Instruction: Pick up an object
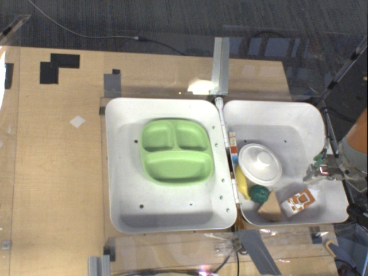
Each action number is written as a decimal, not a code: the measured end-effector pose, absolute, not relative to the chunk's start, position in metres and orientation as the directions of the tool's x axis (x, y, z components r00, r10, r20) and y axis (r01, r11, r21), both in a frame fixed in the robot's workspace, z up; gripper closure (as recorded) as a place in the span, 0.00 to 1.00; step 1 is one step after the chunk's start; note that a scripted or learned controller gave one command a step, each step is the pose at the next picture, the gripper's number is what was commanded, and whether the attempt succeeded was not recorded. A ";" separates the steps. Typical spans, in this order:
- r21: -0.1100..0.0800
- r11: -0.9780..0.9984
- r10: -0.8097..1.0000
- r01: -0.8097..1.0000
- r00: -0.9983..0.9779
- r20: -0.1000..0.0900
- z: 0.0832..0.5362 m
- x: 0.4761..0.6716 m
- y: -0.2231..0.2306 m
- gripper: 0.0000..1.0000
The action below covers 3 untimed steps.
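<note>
The right bin (287,117) holds a white round bowl (260,163) turned upside down near its middle. Beside the bowl's lower left lie a yellow object (241,183) and a dark green round object (259,194). A tan block (269,210) sits at the front wall, with a small white and orange packet (301,200) to its right. A thin red and white item (232,143) lies along the left wall. My gripper (323,168) hangs over the bin's right side, above and to the right of the packet, apart from the bowl.
The left bin (123,154) holds a green divided plate (175,150). A metal post (221,65) stands behind the wall that the two bins share. Bare wooden bench (52,154) stretches to the left.
</note>
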<state>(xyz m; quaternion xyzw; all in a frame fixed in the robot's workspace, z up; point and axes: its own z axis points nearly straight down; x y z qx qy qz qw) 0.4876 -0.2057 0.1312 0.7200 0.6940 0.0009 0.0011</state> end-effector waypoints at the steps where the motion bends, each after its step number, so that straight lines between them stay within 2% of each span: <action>1: 0.004 0.156 0.988 0.988 -0.156 -0.001 0.153 0.488 -0.149 1.00; 2: 0.005 0.214 0.977 0.977 -0.214 -0.003 0.173 0.488 -0.206 1.00; 3: 0.004 0.226 0.974 0.974 -0.226 -0.002 0.136 0.488 -0.205 1.00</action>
